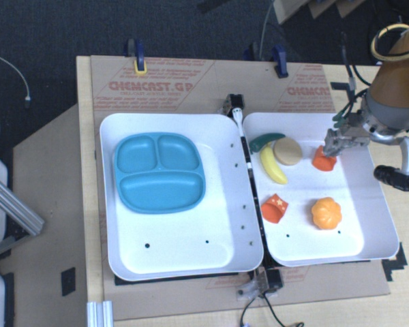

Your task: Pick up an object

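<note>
Seen from above: two shallow white bins side by side on a cardboard-covered worktop (191, 80). In the left bin (184, 251), a blue divided plate (160, 172), lying flat toward the bin's left half. In the right bin (368, 244), a scatter of toy foods: a yellow banana (273, 165) touching a round tan piece (287, 151), with a dark green piece (266, 141) just behind both; a red chunk (274, 208) near the bin's left wall; an orange pumpkin-like piece (326, 213) toward the front. At the bin's far right, the grey arm with its orange band, reaching in, pincer (332, 146) lowered right at a small orange-red piece (323, 160), apparently touching its top. Impossible to tell from this angle whether the pincer is open, closed or gripping that piece. Blue clamps (138, 52) at the cardboard's far edge.
</note>
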`<action>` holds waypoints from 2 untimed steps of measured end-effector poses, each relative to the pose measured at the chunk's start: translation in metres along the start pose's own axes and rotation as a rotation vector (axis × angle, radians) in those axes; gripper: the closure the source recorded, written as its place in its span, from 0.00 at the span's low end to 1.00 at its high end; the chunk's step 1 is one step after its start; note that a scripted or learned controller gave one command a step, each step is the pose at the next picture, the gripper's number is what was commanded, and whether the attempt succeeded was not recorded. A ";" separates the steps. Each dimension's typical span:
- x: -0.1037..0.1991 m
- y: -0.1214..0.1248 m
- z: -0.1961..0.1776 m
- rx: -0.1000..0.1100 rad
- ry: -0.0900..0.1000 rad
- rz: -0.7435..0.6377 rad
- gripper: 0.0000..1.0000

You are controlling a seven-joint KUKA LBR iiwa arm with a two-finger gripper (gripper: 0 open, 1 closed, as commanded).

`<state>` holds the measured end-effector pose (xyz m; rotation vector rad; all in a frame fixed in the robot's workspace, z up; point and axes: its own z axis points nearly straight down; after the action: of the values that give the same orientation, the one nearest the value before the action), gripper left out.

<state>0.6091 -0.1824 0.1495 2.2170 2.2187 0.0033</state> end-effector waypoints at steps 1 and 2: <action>0.001 -0.005 -0.062 -0.002 -0.001 0.000 1.00; 0.000 -0.004 -0.077 0.000 0.000 0.000 1.00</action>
<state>0.6047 -0.1818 0.2260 2.2173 2.2185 0.0032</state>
